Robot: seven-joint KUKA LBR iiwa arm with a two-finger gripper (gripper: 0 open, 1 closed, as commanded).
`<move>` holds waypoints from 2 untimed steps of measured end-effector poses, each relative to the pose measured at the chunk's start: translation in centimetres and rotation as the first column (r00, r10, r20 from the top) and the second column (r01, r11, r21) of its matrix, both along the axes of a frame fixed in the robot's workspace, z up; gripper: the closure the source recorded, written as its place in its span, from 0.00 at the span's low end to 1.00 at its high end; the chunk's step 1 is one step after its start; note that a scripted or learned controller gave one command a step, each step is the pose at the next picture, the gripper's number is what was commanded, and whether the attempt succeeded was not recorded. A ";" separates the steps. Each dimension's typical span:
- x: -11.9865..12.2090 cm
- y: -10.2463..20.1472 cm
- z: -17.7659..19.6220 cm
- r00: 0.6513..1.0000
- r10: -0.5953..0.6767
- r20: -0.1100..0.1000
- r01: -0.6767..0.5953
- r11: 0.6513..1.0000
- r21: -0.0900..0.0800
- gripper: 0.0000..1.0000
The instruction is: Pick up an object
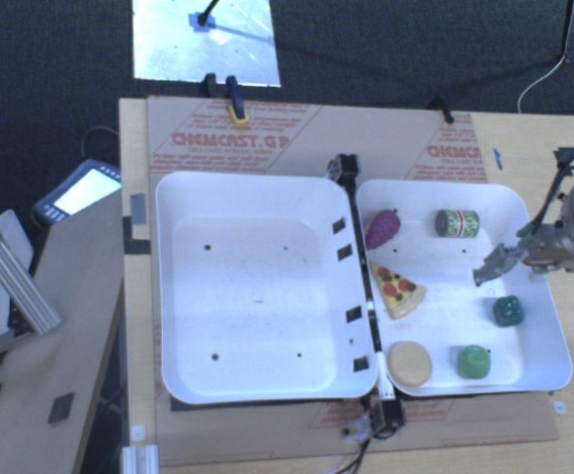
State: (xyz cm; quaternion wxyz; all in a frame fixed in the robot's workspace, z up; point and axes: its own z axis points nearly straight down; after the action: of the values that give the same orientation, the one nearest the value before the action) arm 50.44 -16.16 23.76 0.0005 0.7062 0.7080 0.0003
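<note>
Currently your end effector (492,268) hangs above the small dark-green rounded toy (508,311); finger state indiscernible. Likely light, rigid, slippery: pinch across its widest middle.

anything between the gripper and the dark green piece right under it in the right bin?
Nothing visible. The gripper hangs over bare floor of the right bin, and the dark green piece lies just below and right of it with open floor between. The can and the green apple sit off to either side.

Even, bright overhead light, glare on the white bins (257,191), soft shadows, slightly grainy and soft throughout.
</note>
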 end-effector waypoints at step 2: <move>-1.7 5.0 5.0 1.000 0.006 0.004 -0.006 1.000 0.001 1.00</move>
State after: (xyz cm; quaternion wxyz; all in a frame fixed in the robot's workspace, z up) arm 48.72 -11.12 28.77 0.0014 0.7041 0.7101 0.0020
